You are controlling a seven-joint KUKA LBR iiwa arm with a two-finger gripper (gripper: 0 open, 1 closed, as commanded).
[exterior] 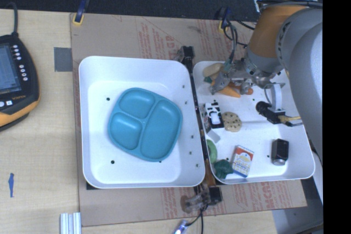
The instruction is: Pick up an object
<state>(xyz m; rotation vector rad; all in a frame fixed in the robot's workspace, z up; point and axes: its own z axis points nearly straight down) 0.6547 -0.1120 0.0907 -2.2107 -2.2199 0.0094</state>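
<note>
I have the claw (230, 80) down at the twelve o'clock end of the right bin (296, 172), just beside an orange carrot-like piece (235, 92), but I cannot tell how it is set or whether anything is in it. By my reading nothing is lifted yet, so the pick is unfinished. The cookie (232, 121), the small card box (242, 160) and the black block (279, 151) lie toward six o'clock, and the blue divided plate (145, 124) sits in the left bin (96, 71).

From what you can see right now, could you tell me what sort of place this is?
Probably a robotics lab: a grey arm works over two white bins on a cardboard-covered bench, with a teach pendant beside them.
</note>
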